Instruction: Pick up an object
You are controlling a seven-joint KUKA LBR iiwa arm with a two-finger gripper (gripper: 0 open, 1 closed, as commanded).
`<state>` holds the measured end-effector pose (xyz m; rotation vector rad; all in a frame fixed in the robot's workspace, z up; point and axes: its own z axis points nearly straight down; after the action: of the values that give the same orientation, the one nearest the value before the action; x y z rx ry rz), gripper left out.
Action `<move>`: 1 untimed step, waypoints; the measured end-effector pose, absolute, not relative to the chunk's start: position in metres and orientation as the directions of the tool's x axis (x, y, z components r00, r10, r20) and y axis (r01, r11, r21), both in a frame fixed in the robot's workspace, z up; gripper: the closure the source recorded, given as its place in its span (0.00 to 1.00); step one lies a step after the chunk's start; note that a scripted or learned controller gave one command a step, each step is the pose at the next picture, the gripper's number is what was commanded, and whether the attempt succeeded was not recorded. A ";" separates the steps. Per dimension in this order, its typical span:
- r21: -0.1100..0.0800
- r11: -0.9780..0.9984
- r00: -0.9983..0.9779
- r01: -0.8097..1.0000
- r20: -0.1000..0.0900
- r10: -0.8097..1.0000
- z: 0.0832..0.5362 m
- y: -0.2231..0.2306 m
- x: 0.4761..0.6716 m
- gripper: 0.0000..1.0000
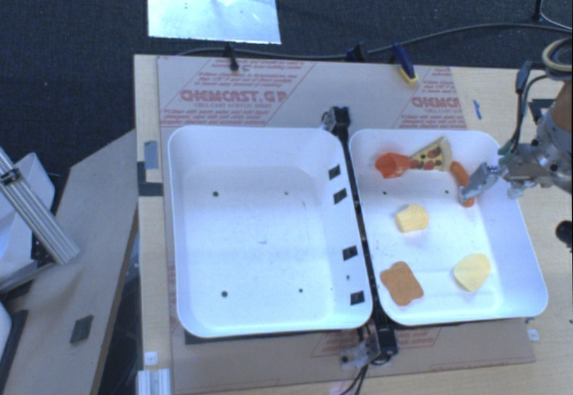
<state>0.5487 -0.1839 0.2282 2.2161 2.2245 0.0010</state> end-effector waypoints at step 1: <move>0.003 0.010 -0.010 1.000 0.001 1.000 0.078 -0.143 0.621 0.00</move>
<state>0.6207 -0.1433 0.0777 2.2087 2.2315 0.0046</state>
